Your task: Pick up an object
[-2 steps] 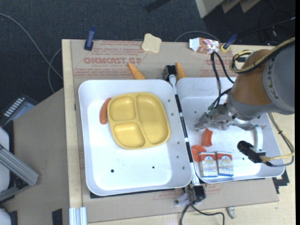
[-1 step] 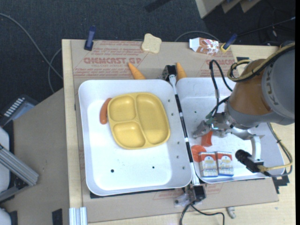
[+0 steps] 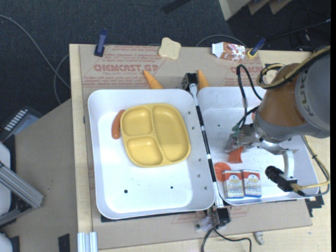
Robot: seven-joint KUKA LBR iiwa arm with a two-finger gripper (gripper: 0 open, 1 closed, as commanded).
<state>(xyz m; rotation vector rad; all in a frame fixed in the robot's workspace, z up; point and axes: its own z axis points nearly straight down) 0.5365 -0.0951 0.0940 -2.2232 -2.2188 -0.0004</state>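
In the right bin (image 3: 220, 101), at the right centre of the frame, the arm has its hand (image 3: 239, 140) low over the bin floor, just above a small red piece (image 3: 235, 154) that lies flat there. Below it, toward the lower right, two small cartons (image 3: 243, 184) sit side by side against the bin's near wall, with an orange-red piece (image 3: 221, 167) touching their upper left corner.

The step in hand looks like a descent onto the red piece. To do it well, the hand should come straight down, centred on the piece, and close only once it reaches the floor, since the piece is thin and could slide away.

Whether the hand is released or clenched cannot be told; the wrist hides it, and nothing shows as held.

The left bin (image 3: 105, 156) holds a yellow divided plate (image 3: 156, 134) with a sausage (image 3: 116, 125) beside its left edge.
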